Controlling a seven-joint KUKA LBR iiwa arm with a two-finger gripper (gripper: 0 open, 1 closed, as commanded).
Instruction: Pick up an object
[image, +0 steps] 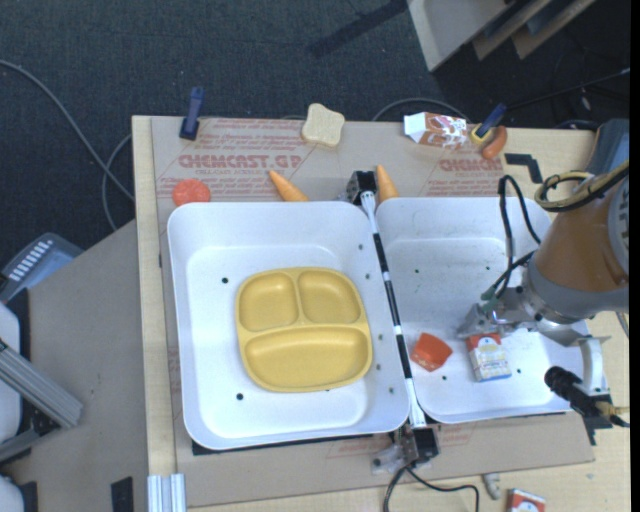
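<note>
Here, your grey arm with the orange band (585, 250) reached in from the right, and its hand (487, 322) hung low over the right shallow white bin (440, 250); I could not tell its state. A small white carton with red print (490, 358) lay just below it, an orange-red block (432, 351) lay beside that. The yellow divided plastic tray (303, 328) sat in the left white bin (200, 300).

Vantage: fixed above the bench (250, 150); tilted down at a slant
Facing: toward the two white bins, left bin (200, 300) and right bin (440, 240), side by side
Nearness: moderate; both bins whole within frame, dark floor beyond the far edge
Arm entry: from frame right (585, 250)
</note>
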